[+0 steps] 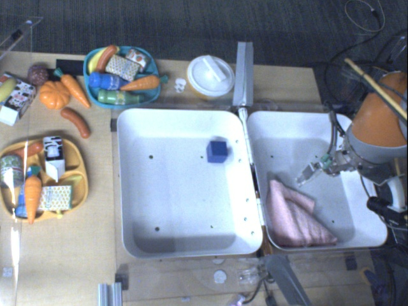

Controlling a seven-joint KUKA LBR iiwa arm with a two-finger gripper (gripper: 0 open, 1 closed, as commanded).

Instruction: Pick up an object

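- One blue cube (217, 150) lies in the left bin (146, 234), well to the left of the pincer.
- One pink cloth (293, 215) lies crumpled in the right bin (287, 132), just below and left of the pincer.
- One pincer (308, 173) hangs over the right bin, its fingers spread slightly, with nothing between them; whether a tip touches the cloth cannot be told.

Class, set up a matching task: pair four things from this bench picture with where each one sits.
Things:
1. small blue cube
2. crumpled pink cloth
3. round white lid
4. claw

Places:
A. right bin, near corner
B. on the bench beyond the bins
C. left bin, far right part
D. over the right bin, above the cloth

Pairs: 1-C, 2-A, 3-B, 4-D
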